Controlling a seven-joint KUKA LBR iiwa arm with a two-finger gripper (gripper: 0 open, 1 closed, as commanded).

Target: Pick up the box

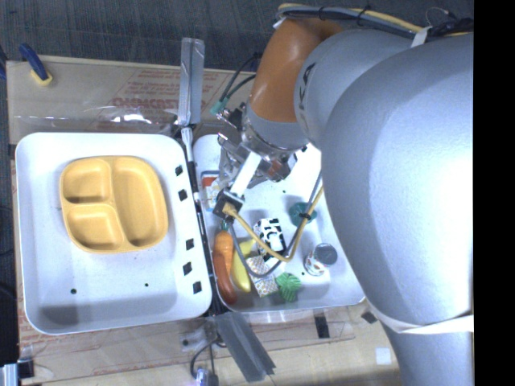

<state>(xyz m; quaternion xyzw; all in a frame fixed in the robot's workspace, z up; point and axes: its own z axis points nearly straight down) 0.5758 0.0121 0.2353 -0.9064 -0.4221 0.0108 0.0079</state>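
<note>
A small black-and-white patterned box (272, 233) lies in the middle of the right bin (342, 292), with a yellow cable looping around it. My gripper (229, 175) hangs low over the back left part of that bin, close to the divider between the bins. It sits to the upper left of the box and apart from it. The wrist and the large grey arm hide most of the gripper from above. I see nothing held in it.
Near the right bin's front lie an orange carrot-like piece (223, 256), a yellow piece (241, 276), a green piece (288, 286), a teal piece (301, 212) and a round silver thing (323, 256). A white object (206, 153) stands at its back left. A yellow divided plate (113, 202) sits in the left bin (48, 296).
</note>
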